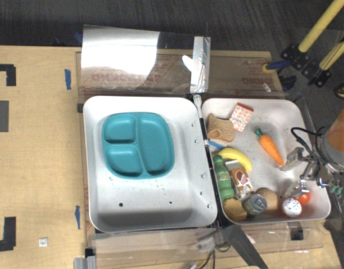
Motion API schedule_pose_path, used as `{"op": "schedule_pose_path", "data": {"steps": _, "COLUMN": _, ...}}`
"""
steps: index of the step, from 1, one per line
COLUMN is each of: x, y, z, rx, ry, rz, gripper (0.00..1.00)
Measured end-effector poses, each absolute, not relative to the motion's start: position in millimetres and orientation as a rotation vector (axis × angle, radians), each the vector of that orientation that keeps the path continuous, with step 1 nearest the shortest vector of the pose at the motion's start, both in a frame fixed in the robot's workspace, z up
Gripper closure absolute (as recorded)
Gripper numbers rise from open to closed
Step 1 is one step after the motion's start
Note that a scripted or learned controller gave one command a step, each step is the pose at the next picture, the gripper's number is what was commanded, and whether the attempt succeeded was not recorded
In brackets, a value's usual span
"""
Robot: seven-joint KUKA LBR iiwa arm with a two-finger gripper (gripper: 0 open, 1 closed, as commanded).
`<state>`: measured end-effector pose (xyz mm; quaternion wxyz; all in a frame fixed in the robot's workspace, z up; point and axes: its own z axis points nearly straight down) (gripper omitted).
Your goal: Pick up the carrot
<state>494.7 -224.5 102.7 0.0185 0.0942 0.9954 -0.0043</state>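
Note:
The carrot, orange with a small green top, lies on the floor of the right bin, in its upper middle, slanting down to the right. My gripper hangs low over that bin's right side, just right of and below the carrot's pointed tip. It sits close to the tip, and I see nothing held in it. Cables and the grey wrist trail off toward the right edge.
The right bin also holds a banana, a green bottle, a small box, a brown bread piece, a can and a white ball. The left bin bears a teal divided plate.

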Motion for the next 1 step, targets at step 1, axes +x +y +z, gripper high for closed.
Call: {"op": "schedule_pose_path", "data": {"steps": 1, "x": 529.9, "y": -194.9, "z": 89.4, "rx": -0.030, "ry": 3.128, "rz": -0.007, "gripper": 0.00}}
